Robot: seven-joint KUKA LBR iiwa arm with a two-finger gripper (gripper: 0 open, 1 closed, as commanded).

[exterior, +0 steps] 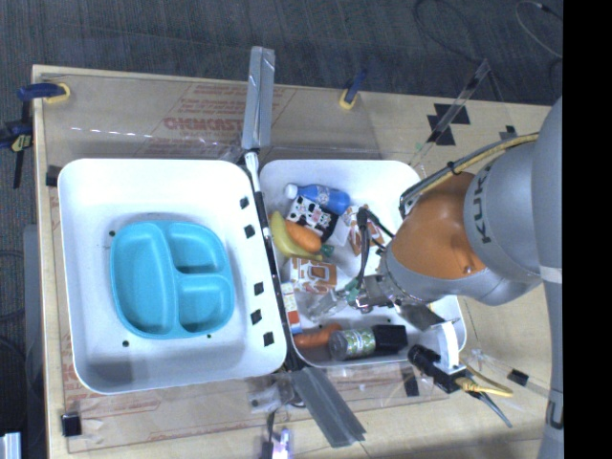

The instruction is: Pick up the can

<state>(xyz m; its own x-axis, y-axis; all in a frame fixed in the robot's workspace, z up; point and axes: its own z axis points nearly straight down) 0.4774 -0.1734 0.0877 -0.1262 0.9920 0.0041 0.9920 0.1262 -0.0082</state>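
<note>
The can (352, 343) lies on its side near the front wall of the right bin (382, 168); it is greenish with a silver end. A black cylinder (390, 338) touches its right end, and an orange piece (314, 336) lies by its left end. My gripper (363, 292) hangs under the orange wrist band (430, 240), over the middle of the right bin and just behind the can. The wrist hides most of it. Nothing can be seen held in it.
The right bin also holds a banana (283, 236), a carrot (306, 241), a blue and white bottle (318, 201) and small packets (314, 275). The left bin (86, 185) bears a blue divided tray (172, 277). The arm covers the right bin's right side.
</note>
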